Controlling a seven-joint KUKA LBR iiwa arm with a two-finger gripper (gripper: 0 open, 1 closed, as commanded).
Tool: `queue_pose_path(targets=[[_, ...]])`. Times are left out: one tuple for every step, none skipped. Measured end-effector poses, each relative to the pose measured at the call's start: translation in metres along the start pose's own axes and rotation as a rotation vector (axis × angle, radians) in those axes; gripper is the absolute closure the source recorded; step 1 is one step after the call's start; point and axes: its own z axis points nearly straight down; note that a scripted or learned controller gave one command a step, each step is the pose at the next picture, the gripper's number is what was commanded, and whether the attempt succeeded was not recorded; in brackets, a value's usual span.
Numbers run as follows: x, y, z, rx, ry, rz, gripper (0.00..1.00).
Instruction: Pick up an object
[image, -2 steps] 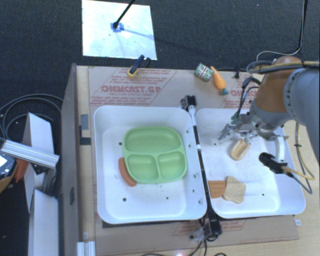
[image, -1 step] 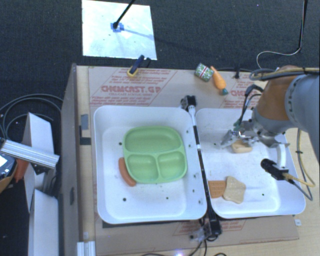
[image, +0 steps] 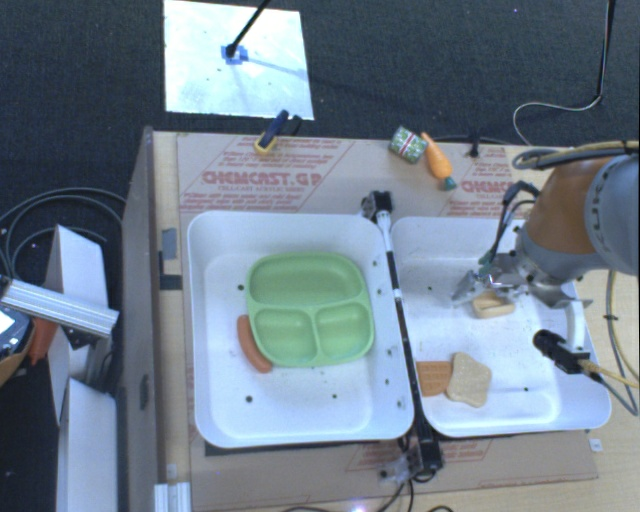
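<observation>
My gripper (image: 487, 287) is low over the upper middle of the right bin (image: 575, 400). A small tan block (image: 493, 306) lies directly under it, touching or nearly touching the gripper's tip; I cannot tell if it is gripped. Toward the bin's front lie a pale toast slice (image: 469, 380) and, touching its left side, a flat orange-brown piece (image: 434, 377). In the left bin (image: 215, 400) a green divided plate (image: 308, 308) sits in the middle with an orange sausage (image: 253, 344) along its left edge.
On the cardboard behind the bins are a toy carrot (image: 438, 160), a green can (image: 408, 143) and a yellow-and-black clip (image: 270, 135). A black-and-white divider (image: 392, 280) runs between the bins. Cables and boxes sit left of the bench.
</observation>
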Motion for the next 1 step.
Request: queue_pose_path(targets=[[-0.0138,0.0271,-0.0365,0.008,0.002,-0.002,0.0]])
